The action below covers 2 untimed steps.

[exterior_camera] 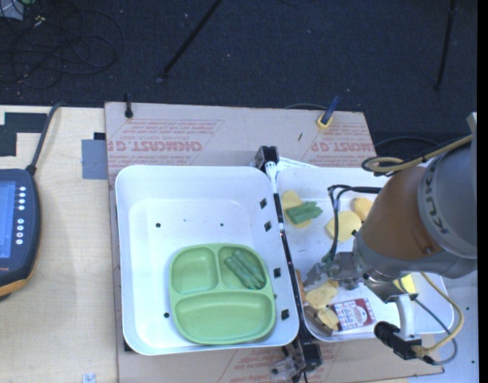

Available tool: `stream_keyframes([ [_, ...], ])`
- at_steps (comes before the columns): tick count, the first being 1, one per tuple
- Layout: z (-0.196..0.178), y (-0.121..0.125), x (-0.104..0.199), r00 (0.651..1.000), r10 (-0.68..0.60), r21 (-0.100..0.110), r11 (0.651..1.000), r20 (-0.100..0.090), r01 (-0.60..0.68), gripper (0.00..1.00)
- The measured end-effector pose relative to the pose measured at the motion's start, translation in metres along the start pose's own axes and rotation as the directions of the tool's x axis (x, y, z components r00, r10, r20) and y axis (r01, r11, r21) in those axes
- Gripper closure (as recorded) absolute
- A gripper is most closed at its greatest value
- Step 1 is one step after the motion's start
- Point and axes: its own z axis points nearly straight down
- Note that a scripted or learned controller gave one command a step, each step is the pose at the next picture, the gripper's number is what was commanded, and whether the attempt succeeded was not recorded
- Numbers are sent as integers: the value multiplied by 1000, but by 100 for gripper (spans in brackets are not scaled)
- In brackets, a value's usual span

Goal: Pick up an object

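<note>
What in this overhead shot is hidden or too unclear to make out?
- Gripper: the arm's orange band covers it, so its state is unreadable.
- Right bin: the arm hides most of its right half.
- Yellow pieces in the right bin: too small and blurred to identify.
- Tablet: cut off by the left edge.

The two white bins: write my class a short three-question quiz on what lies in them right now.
1. True or false: the green tray lies in the right bin.
2. What lies in the tray's upper right compartment? A) green beans B) a spoon C) a yellow chip
3. Fill in: the arm reaches over the ___ bin.

Key: 1 false, it lies in the left bin; 2 A, the green beans; 3 right.
</note>
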Motion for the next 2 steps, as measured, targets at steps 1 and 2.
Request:
stream_keyframes([
  [1, 0, -6, 0, 1000, -2, 0, 1000, 0, 2, 0],
  [2, 0, -13, -6, 1000, -5, 5, 1000, -5, 5, 0],
])
